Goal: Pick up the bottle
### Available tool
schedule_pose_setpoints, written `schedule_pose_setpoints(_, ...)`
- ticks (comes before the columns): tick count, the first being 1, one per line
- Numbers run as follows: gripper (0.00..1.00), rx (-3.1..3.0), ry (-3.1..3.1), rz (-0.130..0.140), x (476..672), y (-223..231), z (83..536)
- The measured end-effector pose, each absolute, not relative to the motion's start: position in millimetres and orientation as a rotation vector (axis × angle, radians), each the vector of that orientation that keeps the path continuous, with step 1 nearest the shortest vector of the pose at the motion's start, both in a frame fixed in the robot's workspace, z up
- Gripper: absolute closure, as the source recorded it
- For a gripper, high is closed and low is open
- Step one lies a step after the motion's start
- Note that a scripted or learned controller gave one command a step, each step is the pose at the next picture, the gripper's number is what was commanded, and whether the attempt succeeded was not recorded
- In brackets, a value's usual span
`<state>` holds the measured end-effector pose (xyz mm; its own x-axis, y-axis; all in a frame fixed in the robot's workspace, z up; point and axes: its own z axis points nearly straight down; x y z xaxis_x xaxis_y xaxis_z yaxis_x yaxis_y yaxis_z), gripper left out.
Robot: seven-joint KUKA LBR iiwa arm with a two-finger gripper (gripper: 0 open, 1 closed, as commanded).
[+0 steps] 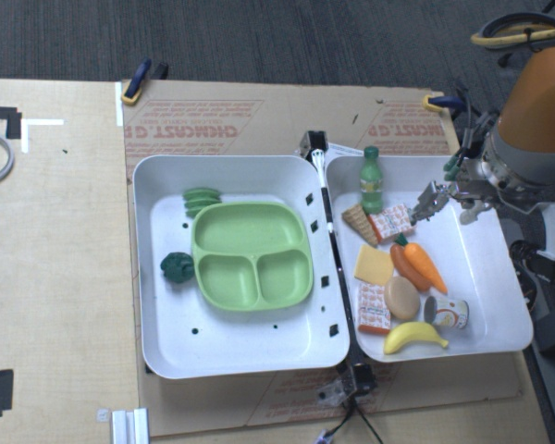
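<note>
A small green bottle [371,179] with a green cap stands upright at the back left of the right bin [486,248], near the divider. My gripper [431,202] hangs over the same bin, to the right of the bottle and apart from it, its fingers pointing left and spread open with nothing between them. The grey wrist with its orange band rises behind it at the right edge.
The right bin also holds a cracker [358,222], a red-and-white packet [390,222], a carrot [418,264], a cheese slice [374,265], an egg [402,296], a banana [414,337] and a small can [448,314]. The left bin [157,322] holds a green divided plate [252,253], a broccoli piece [177,266] and a green pod [202,197].
</note>
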<state>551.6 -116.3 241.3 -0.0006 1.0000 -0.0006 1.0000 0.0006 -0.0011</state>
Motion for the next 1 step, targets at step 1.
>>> schedule_pose_setpoints(1, 1.00, -2.222, -2.222, 0.003, 551.9, -116.8, 250.6)
